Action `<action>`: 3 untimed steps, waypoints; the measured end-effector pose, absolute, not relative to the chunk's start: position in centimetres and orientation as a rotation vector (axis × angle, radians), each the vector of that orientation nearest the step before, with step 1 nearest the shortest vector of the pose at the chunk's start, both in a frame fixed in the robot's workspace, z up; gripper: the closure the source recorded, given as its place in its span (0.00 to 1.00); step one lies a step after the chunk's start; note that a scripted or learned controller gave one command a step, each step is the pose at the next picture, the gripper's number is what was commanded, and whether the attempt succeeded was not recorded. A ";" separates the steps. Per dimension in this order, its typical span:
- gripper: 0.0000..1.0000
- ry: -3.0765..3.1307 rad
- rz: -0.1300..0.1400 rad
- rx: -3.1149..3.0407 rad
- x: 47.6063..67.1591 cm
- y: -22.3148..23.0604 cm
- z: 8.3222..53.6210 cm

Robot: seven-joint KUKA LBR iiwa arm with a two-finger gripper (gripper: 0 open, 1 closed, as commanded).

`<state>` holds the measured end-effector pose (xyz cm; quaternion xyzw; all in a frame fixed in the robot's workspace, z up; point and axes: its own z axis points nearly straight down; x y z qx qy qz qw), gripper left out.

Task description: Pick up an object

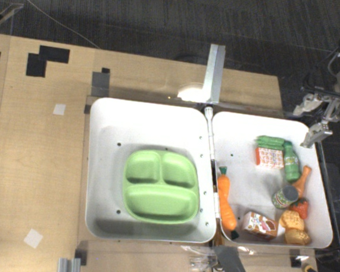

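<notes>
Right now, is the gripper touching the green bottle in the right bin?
Apart. The camera view shows the gripper at the bin's top right corner, bare white floor between it and the green bottle.

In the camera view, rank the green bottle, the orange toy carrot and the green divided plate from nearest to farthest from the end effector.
1. Green bottle, upper right of the right bin, just below the end effector.
2. Orange toy carrot, right bin's left wall.
3. Green divided plate, left bin.

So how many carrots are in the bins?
1. The carrot lies along the left edge of the right bin, green top pointing away. Others may hide in the pile at bottom right.
</notes>
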<state>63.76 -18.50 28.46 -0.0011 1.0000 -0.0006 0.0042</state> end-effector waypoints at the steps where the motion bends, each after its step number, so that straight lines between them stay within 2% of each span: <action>1: 0.00 3.121 -0.007 -0.062 57.5 -20.4 14.4; 2: 0.00 3.119 -0.007 -0.119 57.9 -20.3 12.4; 3: 0.00 3.110 -0.008 -0.325 56.6 -18.9 8.9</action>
